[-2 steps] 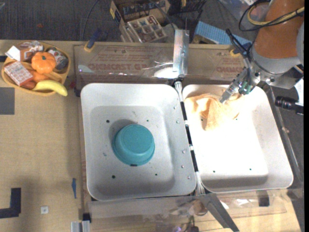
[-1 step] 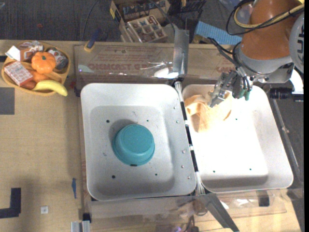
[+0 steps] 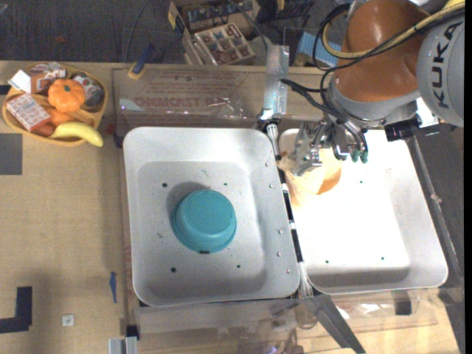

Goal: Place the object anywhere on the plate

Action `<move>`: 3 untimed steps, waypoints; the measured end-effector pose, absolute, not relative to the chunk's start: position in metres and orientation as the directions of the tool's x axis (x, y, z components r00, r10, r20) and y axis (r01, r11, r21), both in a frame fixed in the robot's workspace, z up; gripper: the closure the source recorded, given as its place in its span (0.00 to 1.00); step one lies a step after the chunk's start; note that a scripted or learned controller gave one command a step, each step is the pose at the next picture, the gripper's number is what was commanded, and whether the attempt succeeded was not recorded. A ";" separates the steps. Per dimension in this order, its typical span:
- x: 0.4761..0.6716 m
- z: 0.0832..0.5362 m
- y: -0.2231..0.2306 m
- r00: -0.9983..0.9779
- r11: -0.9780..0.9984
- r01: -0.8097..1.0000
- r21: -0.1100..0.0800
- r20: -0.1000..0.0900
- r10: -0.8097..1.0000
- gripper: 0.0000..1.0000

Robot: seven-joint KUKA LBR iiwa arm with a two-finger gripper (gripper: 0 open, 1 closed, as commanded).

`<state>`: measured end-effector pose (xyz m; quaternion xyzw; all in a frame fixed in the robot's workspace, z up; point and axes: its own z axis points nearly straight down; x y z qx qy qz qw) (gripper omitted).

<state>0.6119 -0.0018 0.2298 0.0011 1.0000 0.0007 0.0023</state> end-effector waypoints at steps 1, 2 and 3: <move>0.602 0.226 0.040 -1.000 1.000 0.001 0.002 -0.004 0.001 1.00; 0.601 0.232 0.085 -1.000 1.000 0.000 0.002 -0.008 0.000 1.00; 0.591 0.229 0.136 -1.000 1.000 -0.002 0.002 -0.005 -0.002 1.00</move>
